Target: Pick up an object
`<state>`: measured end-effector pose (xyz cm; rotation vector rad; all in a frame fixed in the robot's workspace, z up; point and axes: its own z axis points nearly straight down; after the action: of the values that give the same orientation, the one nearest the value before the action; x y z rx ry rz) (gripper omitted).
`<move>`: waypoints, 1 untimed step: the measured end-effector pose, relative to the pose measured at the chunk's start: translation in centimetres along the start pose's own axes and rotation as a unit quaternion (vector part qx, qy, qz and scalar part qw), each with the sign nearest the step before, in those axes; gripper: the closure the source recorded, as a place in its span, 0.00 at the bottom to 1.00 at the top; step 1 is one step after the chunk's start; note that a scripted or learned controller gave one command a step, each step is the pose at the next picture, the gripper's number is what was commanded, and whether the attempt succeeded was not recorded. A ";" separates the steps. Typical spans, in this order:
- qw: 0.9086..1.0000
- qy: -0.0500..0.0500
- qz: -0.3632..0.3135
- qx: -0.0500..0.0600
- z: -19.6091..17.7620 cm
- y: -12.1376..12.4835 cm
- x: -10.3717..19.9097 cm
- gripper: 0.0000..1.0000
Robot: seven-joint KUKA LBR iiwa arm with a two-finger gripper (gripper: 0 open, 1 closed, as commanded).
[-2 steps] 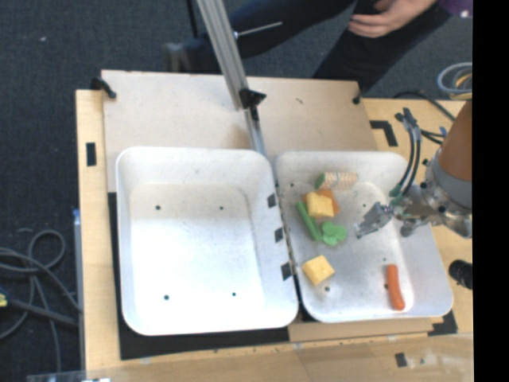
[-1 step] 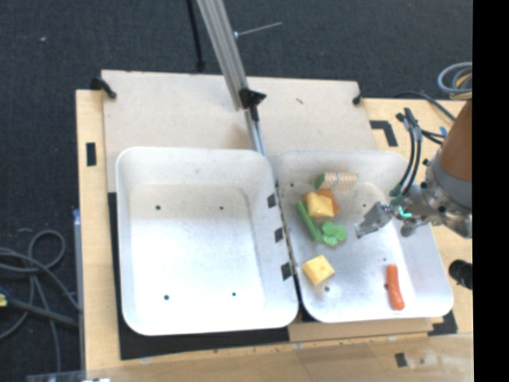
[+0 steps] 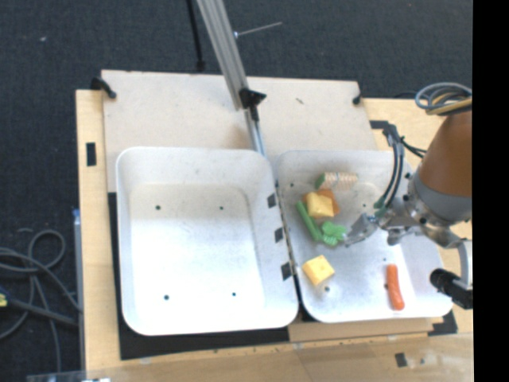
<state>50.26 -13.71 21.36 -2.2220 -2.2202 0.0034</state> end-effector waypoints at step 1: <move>1.000 0.001 0.000 0.001 6.2 -0.5 0.0 0.00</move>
<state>49.77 -13.71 15.15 -2.2198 -2.2185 0.0051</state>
